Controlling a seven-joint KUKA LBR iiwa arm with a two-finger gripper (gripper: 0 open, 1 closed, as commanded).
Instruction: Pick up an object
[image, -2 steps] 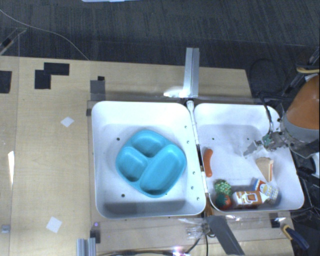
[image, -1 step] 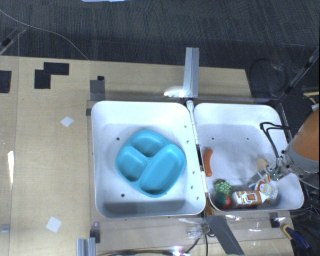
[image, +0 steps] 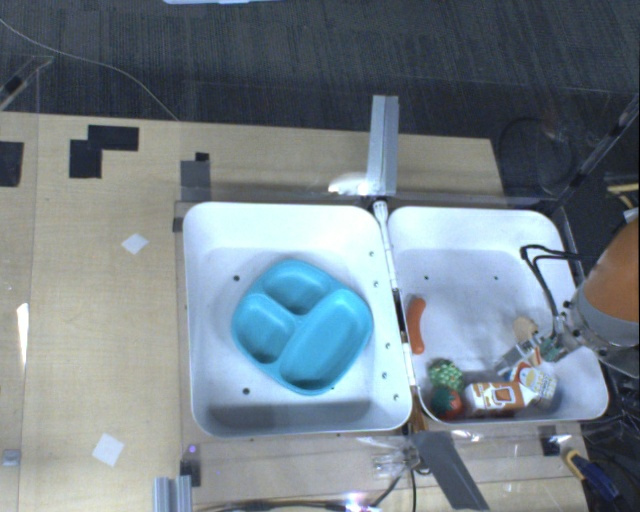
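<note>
Grey gripper (image: 524, 349) hangs at the right bin's (image: 470, 240) four o'clock, over a carton (image: 497, 397); grip unclear.

No text, brand, number or sign can be read anywhere in the camera view. Printed patches of orange and white are carried by the small flat packet (image: 497, 396) lying in the near corner of the right-hand shallow white bin (image: 470, 250), but the print is too small and blurred to be made out. The black square marks (image: 100, 148) on the pale wooden counter (image: 90, 330) are plain shapes without lettering.
</note>
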